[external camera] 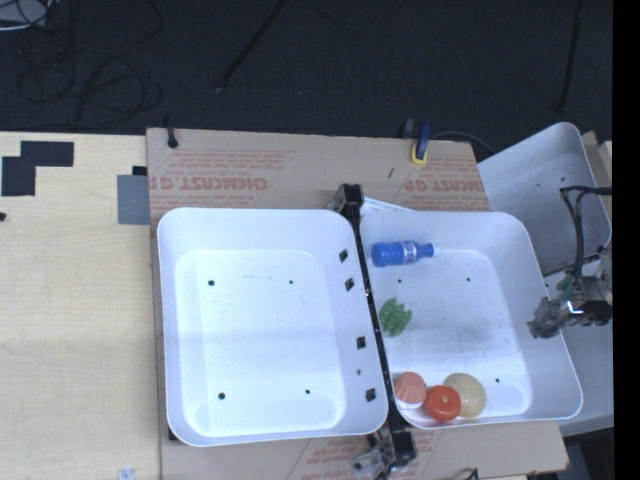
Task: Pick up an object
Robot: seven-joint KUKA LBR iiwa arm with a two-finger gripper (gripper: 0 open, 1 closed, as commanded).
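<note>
The right bin [452,220] holds a blue bottle [400,253] lying on its side near the far left corner. A small green leafy piece [395,317] lies by the divider. In the near corner sit a red round object [442,402], a tan round object [467,392] and a pink-and-white one [409,388], bunched together. My gripper [550,321] is at the bin's right rim, small and dark, well to the right of all the objects and touching none of them.
The left bin [258,223] sits beside the right one, with a black divider clamp [365,298] between them. The grey arm [545,183] comes in from the right. Cardboard [260,173] lies under the bins, and a yellow-and-blue clip [419,146] is at its far edge.
</note>
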